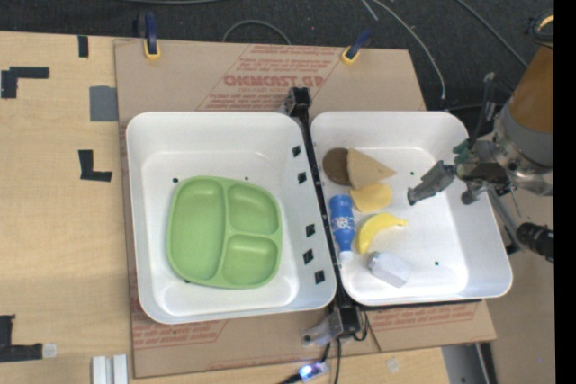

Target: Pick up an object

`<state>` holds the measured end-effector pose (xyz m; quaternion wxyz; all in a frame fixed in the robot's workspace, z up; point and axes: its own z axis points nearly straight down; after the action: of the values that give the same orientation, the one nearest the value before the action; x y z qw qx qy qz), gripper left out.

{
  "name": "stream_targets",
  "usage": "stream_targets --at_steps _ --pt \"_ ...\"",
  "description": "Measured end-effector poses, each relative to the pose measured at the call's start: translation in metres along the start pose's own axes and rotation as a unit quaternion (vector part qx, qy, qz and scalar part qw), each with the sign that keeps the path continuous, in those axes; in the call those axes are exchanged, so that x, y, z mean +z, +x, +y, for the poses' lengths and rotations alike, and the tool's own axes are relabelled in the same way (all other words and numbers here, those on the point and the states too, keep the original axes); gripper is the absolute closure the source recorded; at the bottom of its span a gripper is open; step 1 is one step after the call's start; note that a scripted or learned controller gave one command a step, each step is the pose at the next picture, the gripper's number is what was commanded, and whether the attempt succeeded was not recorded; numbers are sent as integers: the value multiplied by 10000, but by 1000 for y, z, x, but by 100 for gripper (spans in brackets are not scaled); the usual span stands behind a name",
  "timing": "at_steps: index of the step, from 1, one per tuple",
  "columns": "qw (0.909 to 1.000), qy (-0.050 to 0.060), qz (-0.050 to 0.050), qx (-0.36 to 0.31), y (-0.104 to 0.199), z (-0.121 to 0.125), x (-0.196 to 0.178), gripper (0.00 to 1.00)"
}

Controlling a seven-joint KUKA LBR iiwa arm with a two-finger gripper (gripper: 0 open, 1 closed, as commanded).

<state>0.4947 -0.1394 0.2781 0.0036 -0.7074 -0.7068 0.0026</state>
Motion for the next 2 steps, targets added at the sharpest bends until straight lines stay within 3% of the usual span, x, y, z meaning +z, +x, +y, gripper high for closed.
stream_targets --at_steps 1,2 --pt "10000 -41 -8 -12 0 2 -4 0" --pt "10000 -17 -4 -8 2 3 40 0"
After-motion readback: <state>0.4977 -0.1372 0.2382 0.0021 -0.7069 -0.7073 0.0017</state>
